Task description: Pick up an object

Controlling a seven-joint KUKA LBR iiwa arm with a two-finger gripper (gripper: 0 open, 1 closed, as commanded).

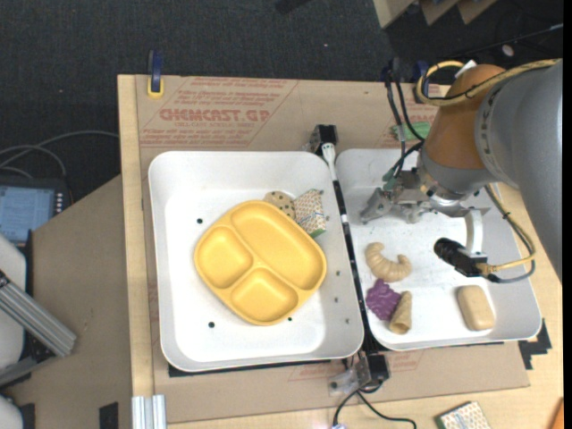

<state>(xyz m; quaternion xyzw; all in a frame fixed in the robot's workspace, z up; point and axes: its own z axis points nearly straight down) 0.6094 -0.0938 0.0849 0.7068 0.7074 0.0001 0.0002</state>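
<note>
My gripper [393,207] hangs low over the back left part of the right bin [514,324], under the grey arm and its orange band [454,132]. Nothing shows in its grasp. Just in front of it lies a pale croissant [386,263]. Nearer the front wall sit a purple lump [383,299] and a tan cone [401,312], touching each other. A tan bread-like block [476,307] rests at the front right of that bin.
The left bin [174,239] holds a yellow divided plate [259,260], with a speckled cookie [280,201] and a patterned piece [310,207] behind it. A black part on a yellow cable [451,252] hangs off the arm over the right bin.
</note>
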